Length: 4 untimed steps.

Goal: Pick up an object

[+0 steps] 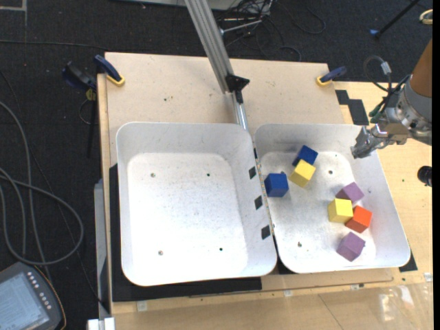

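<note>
The robot's claw [363,147] hangs over the upper right rim of the right bin [385,184], at the end of the grey arm [412,108] reaching in from the right. Whether it is released or clenched cannot be told at this size; nothing shows in its grasp.

The task appears to be at the approach step, with nothing lifted yet. All the blocks lie in the right bin: a dark blue cube [306,155] touching a yellow cube [302,173], another blue cube [276,184] just beside them near the divide, and a tight cluster of a purple cube [352,192], yellow cube [339,210], orange cube [359,218] and, a little apart below, a second purple cube [351,245].

The next move likely calls for descending squarely over one block; the tight cluster leaves little room for the claw.

The left bin [185,205] sits alongside. Both rest on a pale wooden bench [179,88] held by clamps [110,71], above dark carpet [41,143] strewn with cables.
</note>
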Each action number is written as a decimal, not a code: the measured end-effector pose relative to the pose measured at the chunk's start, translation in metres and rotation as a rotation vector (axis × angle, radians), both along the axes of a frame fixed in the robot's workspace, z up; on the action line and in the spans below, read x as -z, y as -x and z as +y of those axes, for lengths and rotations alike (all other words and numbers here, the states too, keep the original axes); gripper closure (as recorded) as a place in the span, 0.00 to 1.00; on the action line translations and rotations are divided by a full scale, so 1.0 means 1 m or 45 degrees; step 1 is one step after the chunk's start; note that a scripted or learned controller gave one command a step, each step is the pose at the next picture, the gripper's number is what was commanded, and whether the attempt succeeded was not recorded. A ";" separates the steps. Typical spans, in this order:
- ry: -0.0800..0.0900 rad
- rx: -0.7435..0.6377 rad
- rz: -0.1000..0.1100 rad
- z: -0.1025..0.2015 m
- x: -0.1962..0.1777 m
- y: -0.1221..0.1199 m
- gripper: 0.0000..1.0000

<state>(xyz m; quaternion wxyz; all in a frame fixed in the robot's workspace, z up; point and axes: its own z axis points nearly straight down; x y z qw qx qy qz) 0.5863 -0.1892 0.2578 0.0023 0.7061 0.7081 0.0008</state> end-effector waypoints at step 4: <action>-0.005 -0.007 0.010 0.208 0.011 0.035 1.00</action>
